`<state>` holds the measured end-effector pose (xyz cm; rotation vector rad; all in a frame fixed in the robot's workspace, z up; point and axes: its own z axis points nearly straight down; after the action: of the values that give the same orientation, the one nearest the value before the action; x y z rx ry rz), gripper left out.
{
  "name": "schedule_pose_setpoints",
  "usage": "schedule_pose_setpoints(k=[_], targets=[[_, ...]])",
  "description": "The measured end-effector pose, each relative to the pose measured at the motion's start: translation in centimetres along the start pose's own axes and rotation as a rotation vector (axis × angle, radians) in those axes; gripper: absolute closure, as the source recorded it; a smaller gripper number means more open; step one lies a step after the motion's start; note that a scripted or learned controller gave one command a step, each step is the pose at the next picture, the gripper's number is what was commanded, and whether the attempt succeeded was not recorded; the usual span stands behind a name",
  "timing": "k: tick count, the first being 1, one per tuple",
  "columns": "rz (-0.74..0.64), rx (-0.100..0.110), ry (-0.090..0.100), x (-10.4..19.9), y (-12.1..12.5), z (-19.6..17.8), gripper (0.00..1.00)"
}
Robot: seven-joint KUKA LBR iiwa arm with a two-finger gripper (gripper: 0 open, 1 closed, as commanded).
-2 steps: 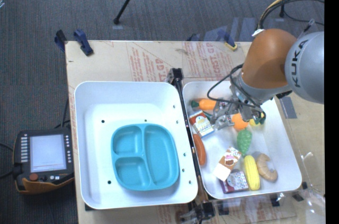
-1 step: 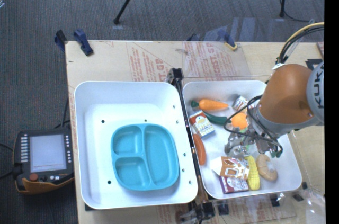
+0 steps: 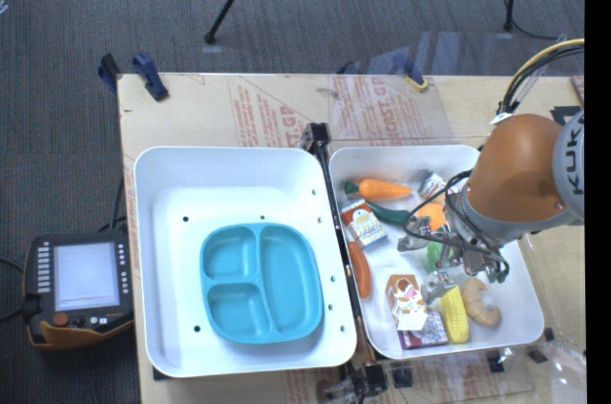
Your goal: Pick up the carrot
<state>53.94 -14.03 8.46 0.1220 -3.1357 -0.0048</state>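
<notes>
Camera view: bench (image 3: pixel 248 106) w/ two shallow white bins side by side. Left bin (image 3: pixel 162 173) holds a blue plate (image 3: pixel 260 283) w/ three compartments, lying flat near the bin's middle. Right bin (image 3: pixel 530 316) is crowded w/ toy food. The carrot (image 3: pixel 384 189) lies on its side in the upper-left part of the right bin, orange body w/ green top toward the left, near the bin's back wall. Just below it sits a small carton (image 3: pixel 364 225), and a red-orange sausage-like piece (image 3: pixel 359 268) lies along the bin's left wall. Further fwd: another small carton w/ a printed face (image 3: pixel 407 301), a corn cob (image 3: pixel 453 313) just right of it, and a pale potato-like piece (image 3: pixel 482 305) beside the corn.

Arm comes in from the right, orange band over the right bin's right half. The jaws (image 3: pixel 447 273) hang above the bin's centre-right, just over the corn and carton, well apart from the carrot. Whether the jaws are open or closed: can't tell, too much clutter around the tips. Nothing clearly seen between them.

Off the bench at left, a handheld pendant w/ a screen (image 3: pixel 81 283) rests on the floor.
</notes>
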Motion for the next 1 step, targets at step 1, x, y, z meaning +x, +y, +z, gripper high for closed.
schedule_pose_setpoints(k=[1], targets=[[0.108, 0.0, -0.004, -7.12, -1.64, -0.14, 0.0]])
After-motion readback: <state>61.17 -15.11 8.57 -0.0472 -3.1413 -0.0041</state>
